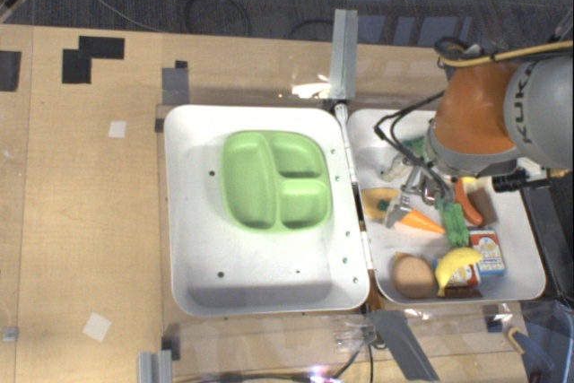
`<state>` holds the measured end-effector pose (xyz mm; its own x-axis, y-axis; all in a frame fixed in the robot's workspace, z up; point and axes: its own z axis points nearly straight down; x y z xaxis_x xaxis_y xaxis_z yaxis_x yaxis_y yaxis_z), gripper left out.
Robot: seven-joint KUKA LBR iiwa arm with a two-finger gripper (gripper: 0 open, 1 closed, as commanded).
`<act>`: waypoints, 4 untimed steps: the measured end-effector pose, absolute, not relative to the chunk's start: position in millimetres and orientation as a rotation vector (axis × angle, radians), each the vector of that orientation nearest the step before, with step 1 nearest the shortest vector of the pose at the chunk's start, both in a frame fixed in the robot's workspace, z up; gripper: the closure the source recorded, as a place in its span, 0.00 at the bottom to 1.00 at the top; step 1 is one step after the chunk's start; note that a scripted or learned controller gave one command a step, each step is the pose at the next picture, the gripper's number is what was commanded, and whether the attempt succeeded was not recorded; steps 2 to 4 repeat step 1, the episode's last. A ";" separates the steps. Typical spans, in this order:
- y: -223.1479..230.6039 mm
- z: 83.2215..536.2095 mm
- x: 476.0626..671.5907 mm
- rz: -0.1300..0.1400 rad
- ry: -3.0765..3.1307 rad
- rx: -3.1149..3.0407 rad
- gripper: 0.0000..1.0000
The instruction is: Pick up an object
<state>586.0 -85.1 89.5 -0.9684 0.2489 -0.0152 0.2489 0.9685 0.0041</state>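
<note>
Robot arm reaches into crowded toy-food bin

A grey KUKA arm (529,117) with an orange band (471,112) above the wrist leans in from the right over the right bin (372,126), one of two shallow white bins set side by side on a wooden bench (81,220). Its gripper (414,193) hangs low among the toy groceries near the middle of that bin, just above the thick end of an orange carrot (421,222) that lies pointing right. The metal fingers are tangled in glare and clutter, so whether they are spread or pressed together cannot be told, and no item is plainly seen between them.

Around the carrot the bin is full: a small yellowish piece (378,197) lies to the left by the bin wall, a green vegetable (453,224) runs alongside on the right, and a brown sausage-like piece (473,204) sits beyond it under the arm. Nearer the front edge rest a brown potato (413,276), a yellow banana (456,267) beside it, and a red-and-blue carton (486,251) touching the banana.

The left bin (193,282) holds a light green divided tray (273,179) lying flat near its centre, well apart from the arm. Black cables (404,117) loop from the wrist over the back of the right bin.
</note>
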 end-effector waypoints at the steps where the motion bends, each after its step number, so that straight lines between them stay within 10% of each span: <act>1: -84.4 104.1 589.9 0.004 3.090 0.384 1.00; 4: -84.4 104.1 589.9 0.004 3.090 0.384 1.00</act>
